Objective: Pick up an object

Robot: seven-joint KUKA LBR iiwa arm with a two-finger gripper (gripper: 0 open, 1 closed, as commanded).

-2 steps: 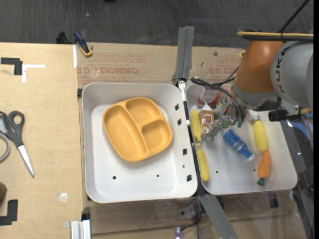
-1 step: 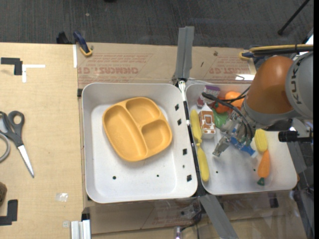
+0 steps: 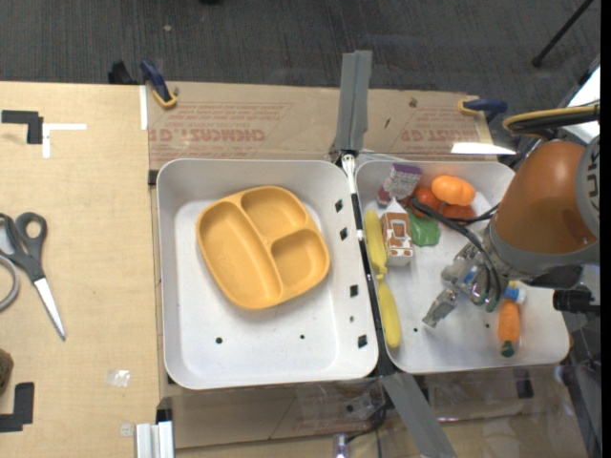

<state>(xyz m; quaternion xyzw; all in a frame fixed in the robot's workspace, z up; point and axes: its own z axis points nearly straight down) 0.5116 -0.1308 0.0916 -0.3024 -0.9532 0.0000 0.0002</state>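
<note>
Hand (image 3: 449,299) is low in the right bin (image 3: 535,351), over bare floor near its middle; can't tell how far open, nothing visibly in it. Small carrot (image 3: 510,324) lies just right of it. Corn cobs (image 3: 382,275) along the bin's left wall, orange (image 3: 452,191) far side. Left bin (image 3: 181,351) has a yellow divided plate (image 3: 263,246). Scissors (image 3: 38,270) on the counter (image 3: 67,189), far left.
</note>
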